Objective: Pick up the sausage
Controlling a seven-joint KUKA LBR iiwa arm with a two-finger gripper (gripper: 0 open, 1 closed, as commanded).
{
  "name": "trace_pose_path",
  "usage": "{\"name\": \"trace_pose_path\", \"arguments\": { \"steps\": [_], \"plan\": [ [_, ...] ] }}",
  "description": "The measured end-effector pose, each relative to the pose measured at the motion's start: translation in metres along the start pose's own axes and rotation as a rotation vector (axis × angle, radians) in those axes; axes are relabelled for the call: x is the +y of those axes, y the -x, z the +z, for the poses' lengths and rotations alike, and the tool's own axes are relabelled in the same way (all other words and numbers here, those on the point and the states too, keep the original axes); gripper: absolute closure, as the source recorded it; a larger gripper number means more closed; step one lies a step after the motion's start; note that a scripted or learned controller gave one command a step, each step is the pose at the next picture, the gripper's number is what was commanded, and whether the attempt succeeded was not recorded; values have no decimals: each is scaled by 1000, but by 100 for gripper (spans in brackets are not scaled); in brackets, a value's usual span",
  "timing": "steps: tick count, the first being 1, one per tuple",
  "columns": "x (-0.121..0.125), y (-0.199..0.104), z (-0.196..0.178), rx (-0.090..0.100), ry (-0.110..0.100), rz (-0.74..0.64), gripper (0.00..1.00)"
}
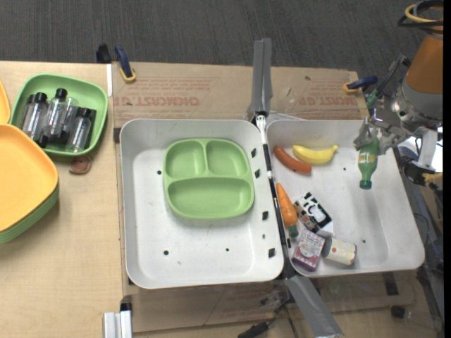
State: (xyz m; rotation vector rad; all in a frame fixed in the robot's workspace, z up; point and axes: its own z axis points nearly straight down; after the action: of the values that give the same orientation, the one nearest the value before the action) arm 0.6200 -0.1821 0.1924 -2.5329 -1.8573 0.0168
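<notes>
green divided plate (208,178) in left bin | sausage (292,160) in right bin's upper left, touching the banana (315,153) | likely light, smooth, slippery: grip across the middle | pincer (369,141) at right, clamped on green bottle (366,167)

1. Dark grey carpeted floor (211,13) runs across the top.
2. A pale wooden bench top (63,273) sits at left.
3. Brown printed cardboard sheet (183,94) lies beneath the bins.
</notes>
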Motion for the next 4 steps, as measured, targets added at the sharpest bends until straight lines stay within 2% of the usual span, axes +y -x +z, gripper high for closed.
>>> {"name": "trace_pose_path", "arguments": {
  "steps": [1,2,3,4],
  "plan": [
    [0,1,-8,-2,-1,-2,100],
    [28,-25,101,7,3,223,100],
    [21,-63,101,6,3,72,100],
    [-1,-71,101,7,4,-94,100]
  ]
}}
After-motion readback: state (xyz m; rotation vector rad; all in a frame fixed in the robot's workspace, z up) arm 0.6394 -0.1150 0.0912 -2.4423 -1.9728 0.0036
